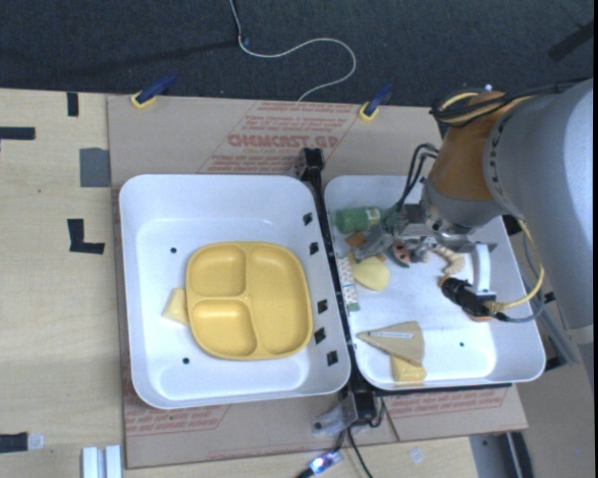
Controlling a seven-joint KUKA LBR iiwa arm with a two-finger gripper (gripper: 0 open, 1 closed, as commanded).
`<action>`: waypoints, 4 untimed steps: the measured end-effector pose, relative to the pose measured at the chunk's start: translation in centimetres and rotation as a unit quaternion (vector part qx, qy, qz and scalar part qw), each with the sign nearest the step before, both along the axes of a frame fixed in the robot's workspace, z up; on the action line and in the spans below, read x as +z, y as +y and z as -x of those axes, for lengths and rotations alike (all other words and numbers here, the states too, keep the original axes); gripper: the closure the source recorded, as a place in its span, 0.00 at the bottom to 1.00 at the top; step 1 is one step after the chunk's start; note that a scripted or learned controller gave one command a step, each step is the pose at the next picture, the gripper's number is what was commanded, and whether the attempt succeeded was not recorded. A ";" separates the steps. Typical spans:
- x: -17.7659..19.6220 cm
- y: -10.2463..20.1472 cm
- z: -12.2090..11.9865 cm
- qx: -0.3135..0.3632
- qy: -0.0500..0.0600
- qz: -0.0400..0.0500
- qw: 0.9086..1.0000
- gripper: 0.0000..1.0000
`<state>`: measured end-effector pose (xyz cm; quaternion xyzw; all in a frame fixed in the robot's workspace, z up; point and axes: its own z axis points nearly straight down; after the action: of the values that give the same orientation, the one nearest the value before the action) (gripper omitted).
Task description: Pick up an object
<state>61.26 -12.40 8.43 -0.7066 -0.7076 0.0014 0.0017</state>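
**Robot arm low in the right bin among small toy food pieces**

Two shallow white plastic bins sit side by side on a sheet of brown cardboard, seen from above at a slant. The grey arm [548, 167], with its orange band [463, 157], reaches in from the right and bends down into the right bin [508, 361]. Its gripper [409, 242] hangs low over the upper left part of that bin, amid dark cables and fittings; whether it is apart, together or clamped on anything cannot be told.

The loose objects lie close around it. A small green piece [359, 217] sits just to the left of the gripper, against the bin's upper left wall. A rounded pale yellow piece [372, 274], smooth and lemon-like, lies just below and to the left. A small brownish piece [359, 239] lies between those two. Nearer the front of the bin, well apart from the gripper, rests a flat tan wedge [399, 340] shaped like a sandwich slice, with a small yellow block [410, 369] touching its lower edge.

The left bin [145, 267] holds a smooth yellow plate [249, 300] with rounded corners, divided into three compartments. A pale yellow scrap [174, 307] peeks out from under its left edge.
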 end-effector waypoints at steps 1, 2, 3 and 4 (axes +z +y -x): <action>1.3 0.1 -0.1 0.001 -0.001 -0.001 1.000 1.00; 5.6 0.5 -0.5 0.000 -0.003 0.000 1.000 1.00; 10.1 0.5 0.0 0.000 -0.004 0.000 1.000 1.00; 14.3 0.6 -0.1 0.000 -0.004 0.000 1.000 1.00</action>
<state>61.39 -11.80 22.71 -0.7064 -0.7078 -0.0012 -0.0012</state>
